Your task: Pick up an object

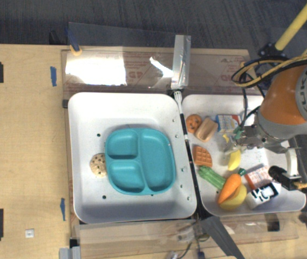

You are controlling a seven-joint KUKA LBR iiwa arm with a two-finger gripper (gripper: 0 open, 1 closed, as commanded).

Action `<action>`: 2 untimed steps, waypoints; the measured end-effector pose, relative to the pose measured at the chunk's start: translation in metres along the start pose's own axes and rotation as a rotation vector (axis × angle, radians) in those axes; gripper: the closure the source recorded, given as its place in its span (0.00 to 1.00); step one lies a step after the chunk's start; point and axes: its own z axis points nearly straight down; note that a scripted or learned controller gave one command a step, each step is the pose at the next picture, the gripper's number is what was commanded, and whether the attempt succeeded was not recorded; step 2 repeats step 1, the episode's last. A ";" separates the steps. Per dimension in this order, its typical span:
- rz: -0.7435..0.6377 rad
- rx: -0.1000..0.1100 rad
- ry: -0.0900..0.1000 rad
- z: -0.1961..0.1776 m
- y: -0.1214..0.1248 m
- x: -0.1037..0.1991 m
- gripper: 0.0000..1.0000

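A speckled cookie (98, 164) is seen lying in the left bin (83, 109), touching the left edge of a teal divided tray (141, 159). In the right bin (291, 201), a round brown cookie (193, 123), a bread piece (206, 129), a waffle (202, 156), a green pod (211, 177), a carrot (230, 186) over a yellow fruit (239, 197) and a red box (257, 174) are spread. The gripper (243, 139) is placed low just above a small yellow piece (233, 159); how its grip stands cannot be told.
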 end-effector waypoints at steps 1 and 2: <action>0.186 0.007 0.004 -0.101 0.028 0.066 1.00; 0.186 0.007 0.004 -0.101 0.028 0.066 1.00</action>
